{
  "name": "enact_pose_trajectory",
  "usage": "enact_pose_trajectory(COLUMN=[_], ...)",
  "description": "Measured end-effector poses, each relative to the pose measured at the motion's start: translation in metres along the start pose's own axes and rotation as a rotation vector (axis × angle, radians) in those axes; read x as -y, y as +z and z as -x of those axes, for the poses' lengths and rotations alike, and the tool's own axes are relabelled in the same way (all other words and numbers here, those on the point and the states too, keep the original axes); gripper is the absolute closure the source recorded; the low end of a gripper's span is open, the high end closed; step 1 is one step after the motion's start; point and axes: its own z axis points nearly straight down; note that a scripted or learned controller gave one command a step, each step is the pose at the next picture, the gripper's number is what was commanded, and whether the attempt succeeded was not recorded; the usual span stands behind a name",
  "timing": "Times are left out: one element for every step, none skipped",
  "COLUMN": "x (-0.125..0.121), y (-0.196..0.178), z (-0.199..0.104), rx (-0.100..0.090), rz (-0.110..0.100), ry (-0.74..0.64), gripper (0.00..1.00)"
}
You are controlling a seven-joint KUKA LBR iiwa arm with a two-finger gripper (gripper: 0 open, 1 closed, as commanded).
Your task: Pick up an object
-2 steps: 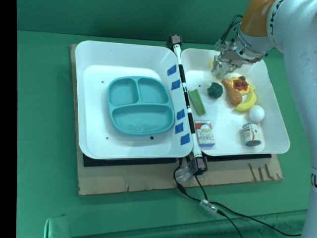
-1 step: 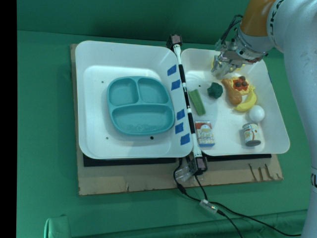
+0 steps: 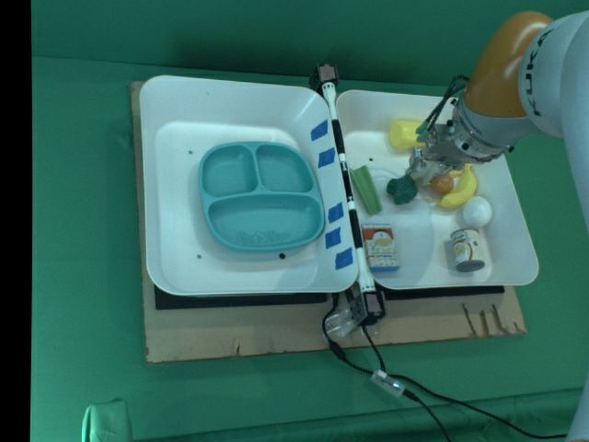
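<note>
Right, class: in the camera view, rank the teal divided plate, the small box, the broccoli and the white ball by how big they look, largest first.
1. teal divided plate
2. small box
3. broccoli and white ball: these look about alike, so I won't rank them.

Bins [image 3: 184, 274]: smooth white plastic, slight sheen.
Divided plate [image 3: 262, 197]: teal plastic, matt, smooth.
Base board [image 3: 276, 339]: brown cardboard, rough, frayed edges.
Tabletop [image 3: 83, 247]: green cloth, matt.
Arm [image 3: 552, 72]: grey casing, glossy; orange band glossy.
Banana [image 3: 462, 190]: yellow plastic, shiny.
Egg [image 3: 477, 212]: white, smooth.
Can [image 3: 467, 250]: printed paper label, metallic top.
Small box [image 3: 380, 248]: printed card.
Tape patches [image 3: 320, 131]: blue, matt.
</note>
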Motion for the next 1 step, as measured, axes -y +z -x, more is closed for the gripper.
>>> enact_pose_trajectory(x=[0.0154], y=[-0.0008], z=[-0.0220], rx=[0.001], rz=[0.001], ry=[-0.001], gripper=[0.00])
